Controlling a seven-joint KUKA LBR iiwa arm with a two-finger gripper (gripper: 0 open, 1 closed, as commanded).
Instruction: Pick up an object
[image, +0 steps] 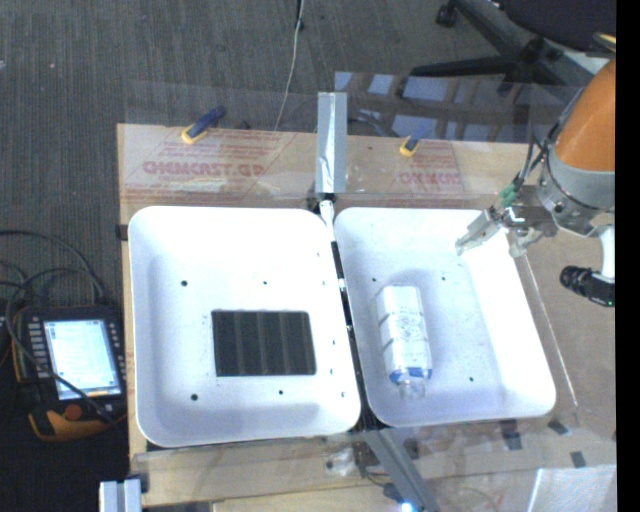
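Starting at the far left, a handheld control pendant (72, 362) with a lit screen lies on the dark floor beside the bench. Next comes the left bin (160, 250), a shallow white tray holding one dark ribbed rectangular pad (264, 342) flat near its middle. A grey strip (331, 145) runs up the bench from the gap where the two bins meet. The right bin (500, 330) holds the task's thing: a clear plastic bottle (405, 335) lying on its side near the bin's middle, its cap end, as far as I can make out, toward the near edge. My gripper (492, 232) hangs over the far right corner of the right bin, well apart from the bottle, with nothing between my fingers (472, 238). They seem spread apart, though the view is too coarse for certainty. My orange band (590, 125) shows at the upper right.
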